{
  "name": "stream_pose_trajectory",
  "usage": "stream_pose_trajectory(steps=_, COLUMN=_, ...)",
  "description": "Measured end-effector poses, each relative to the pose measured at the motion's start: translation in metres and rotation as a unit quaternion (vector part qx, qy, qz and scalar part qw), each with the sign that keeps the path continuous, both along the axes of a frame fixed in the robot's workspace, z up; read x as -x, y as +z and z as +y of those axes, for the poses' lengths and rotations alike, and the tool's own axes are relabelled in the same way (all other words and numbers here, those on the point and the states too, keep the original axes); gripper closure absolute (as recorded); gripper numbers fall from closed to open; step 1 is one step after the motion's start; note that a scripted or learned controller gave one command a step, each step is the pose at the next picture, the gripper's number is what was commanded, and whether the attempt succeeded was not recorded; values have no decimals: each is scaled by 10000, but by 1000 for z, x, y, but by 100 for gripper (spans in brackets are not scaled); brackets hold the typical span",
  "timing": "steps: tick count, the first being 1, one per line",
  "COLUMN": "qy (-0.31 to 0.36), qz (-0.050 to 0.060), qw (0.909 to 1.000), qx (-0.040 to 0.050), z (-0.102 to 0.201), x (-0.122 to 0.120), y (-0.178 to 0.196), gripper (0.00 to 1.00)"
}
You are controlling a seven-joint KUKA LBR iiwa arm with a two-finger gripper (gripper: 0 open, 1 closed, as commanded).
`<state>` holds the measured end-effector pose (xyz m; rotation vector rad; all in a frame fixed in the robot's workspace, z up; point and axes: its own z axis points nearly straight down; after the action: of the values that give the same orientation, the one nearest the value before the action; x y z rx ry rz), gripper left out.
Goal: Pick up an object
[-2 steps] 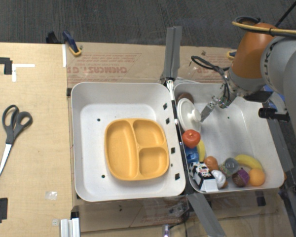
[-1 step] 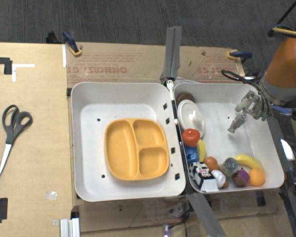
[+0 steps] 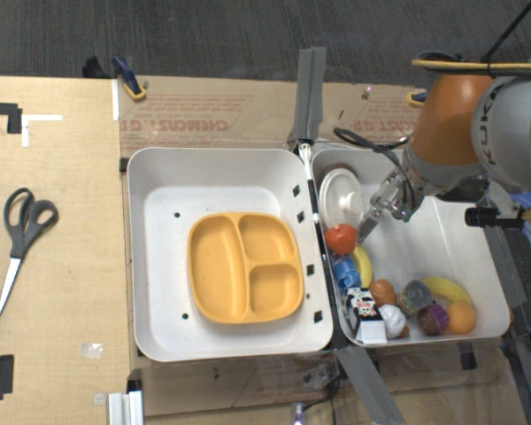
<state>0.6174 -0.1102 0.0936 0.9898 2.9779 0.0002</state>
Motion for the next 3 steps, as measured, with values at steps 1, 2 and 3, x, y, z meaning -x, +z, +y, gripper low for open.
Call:
stream_pose_trajectory(steps=1, qy=-136, qz=1, qw=9999, qx=4, z=-94, x=30, y=0, gripper=0)
stream_pose_trajectory(steps=2, qy=-1586, qz=-11, qw=9873, qx=0, z=-37, x=-27, y=0, gripper=0)
stream_pose_trajectory(steps=3, qy=-1837, qz=9, qw=9830, qx=-4, z=-16, x=41, y=-1, gripper=0)
